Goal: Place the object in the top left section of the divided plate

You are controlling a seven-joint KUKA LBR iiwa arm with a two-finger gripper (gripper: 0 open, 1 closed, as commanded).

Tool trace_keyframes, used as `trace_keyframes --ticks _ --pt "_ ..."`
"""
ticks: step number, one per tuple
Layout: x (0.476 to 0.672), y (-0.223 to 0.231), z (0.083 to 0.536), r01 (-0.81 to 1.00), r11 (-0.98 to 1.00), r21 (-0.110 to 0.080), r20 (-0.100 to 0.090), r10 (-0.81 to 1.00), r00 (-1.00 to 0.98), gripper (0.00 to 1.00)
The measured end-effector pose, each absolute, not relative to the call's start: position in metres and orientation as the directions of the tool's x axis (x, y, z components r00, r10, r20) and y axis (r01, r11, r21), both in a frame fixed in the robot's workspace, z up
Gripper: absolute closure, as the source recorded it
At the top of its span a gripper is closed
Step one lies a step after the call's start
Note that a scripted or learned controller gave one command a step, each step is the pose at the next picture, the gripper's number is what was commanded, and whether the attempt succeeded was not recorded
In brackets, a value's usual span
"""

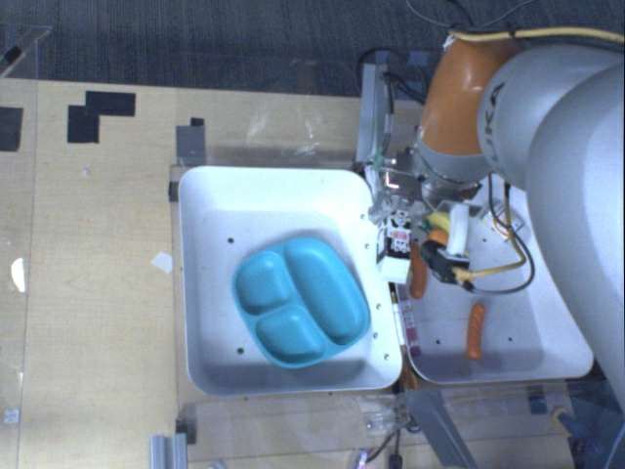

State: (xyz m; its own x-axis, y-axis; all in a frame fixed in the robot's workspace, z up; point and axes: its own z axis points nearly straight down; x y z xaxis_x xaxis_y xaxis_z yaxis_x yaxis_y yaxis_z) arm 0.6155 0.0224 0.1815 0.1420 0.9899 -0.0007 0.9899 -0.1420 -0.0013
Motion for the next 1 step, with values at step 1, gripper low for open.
trace_keyframes --ticks 1 --pt "0.6697 0.0540 0.1996 0.986 -0.167 0.001 0.000 0.986 0.167 1.00"
